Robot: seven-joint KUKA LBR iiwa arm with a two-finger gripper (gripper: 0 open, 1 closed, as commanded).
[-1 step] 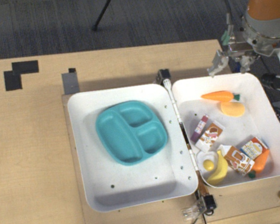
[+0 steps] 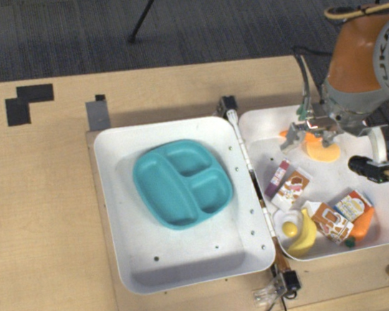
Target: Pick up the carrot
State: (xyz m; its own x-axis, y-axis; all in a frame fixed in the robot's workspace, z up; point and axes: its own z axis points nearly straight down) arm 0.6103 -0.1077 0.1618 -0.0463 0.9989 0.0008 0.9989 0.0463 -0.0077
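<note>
The carrot (image 2: 365, 223) is a small orange piece with a green end. It lies in the near right corner of the right bin (image 2: 262, 125), tight against a small carton (image 2: 341, 213). My gripper (image 2: 311, 138) hangs over the far part of that bin, well behind the carrot. Its fingers (image 2: 290, 137) are spread open above an orange round piece (image 2: 323, 151), with nothing between them.
A yellow banana (image 2: 302, 233) and snack packets (image 2: 286, 181) lie in the right bin to the left of the carrot. The left bin (image 2: 135, 268) holds a teal divided plate (image 2: 182, 182). A rail (image 2: 250, 172) separates the two bins.
</note>
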